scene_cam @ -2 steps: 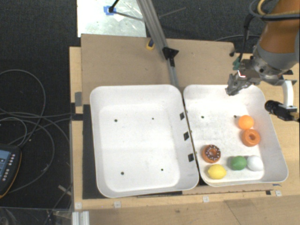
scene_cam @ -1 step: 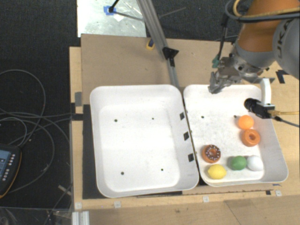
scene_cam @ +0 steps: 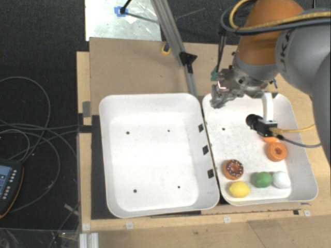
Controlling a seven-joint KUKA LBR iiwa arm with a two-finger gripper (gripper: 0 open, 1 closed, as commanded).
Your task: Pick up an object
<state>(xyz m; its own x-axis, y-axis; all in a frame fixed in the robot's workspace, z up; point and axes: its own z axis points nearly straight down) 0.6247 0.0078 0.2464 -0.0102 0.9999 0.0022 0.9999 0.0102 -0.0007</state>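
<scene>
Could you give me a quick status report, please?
Gripper over right white bin's far-left corner, holding nothing seen. Frosted brown doughnut, yellow lemon untouched. Nothing in the way.

A brown tabletop sits on dark carpeted floor. At nine o'clock, black cables loop across the floor toward a handheld control pendant at eight o'clock. At twelve o'clock, a pale bright floor patch holds blue tape and a grey slanting pole.

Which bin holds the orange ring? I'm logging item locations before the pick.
The right bin. The orange ring lies inside its walls, near the right side, behind the green ball and white ball.
</scene>
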